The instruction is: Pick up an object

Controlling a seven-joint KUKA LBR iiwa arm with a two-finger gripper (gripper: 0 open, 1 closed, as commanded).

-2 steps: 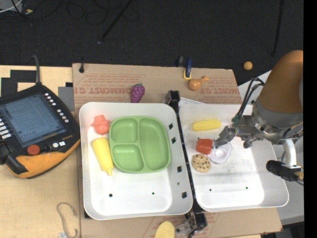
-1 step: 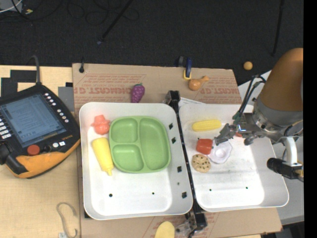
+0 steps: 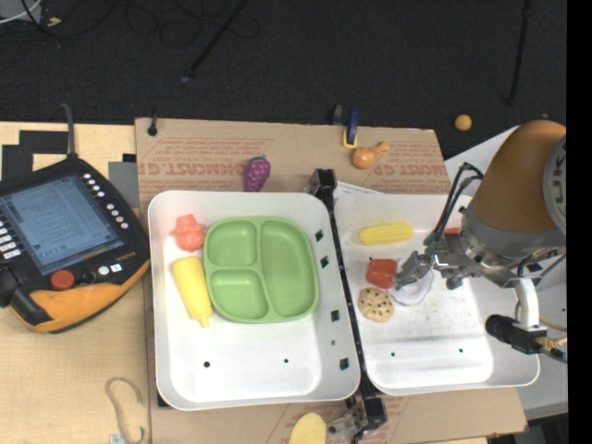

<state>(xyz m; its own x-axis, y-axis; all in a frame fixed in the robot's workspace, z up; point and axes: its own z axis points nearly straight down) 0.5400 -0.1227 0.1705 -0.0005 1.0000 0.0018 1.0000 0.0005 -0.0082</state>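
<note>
Leftmost, a teach pendant (image 3: pixel 65 239) with a grey screen and an orange underside lies on the wooden bench, at about nine o'clock from the left bin (image 3: pixel 245 368). Inside that bin, a pink toy (image 3: pixel 188 233) sits at the upper left corner, with a yellow bottle-shaped toy (image 3: pixel 192 289) just below it at six o'clock, and a green divided plate (image 3: pixel 260 269) lies at three o'clock from both, touching or nearly touching the bottle. Above the bin, at twelve o'clock on the cardboard sheet (image 3: pixel 208 160), rests a purple grape toy (image 3: pixel 257 173), and further right an orange pear-like toy (image 3: pixel 368 154) lies beside a blue and yellow clamp (image 3: pixel 351 128). Below the bins, at six o'clock, a yellow object (image 3: pixel 308 428) pokes out at the frame's edge. In the right bin (image 3: pixel 435 359), a yellow corn cob (image 3: pixel 385 235) lies at the upper middle; at six o'clock from it sits a red block (image 3: pixel 381 272), and a speckled cookie (image 3: pixel 376 304) rests just below that. The gripper (image 3: pixel 413 280) hangs low at three o'clock from the red block, very near it; I cannot tell whether its jaws are released or clenched, and nothing is clearly seen between them. A small orange ball (image 3: pixel 462 122) lies on the dark floor at the upper right.
</note>
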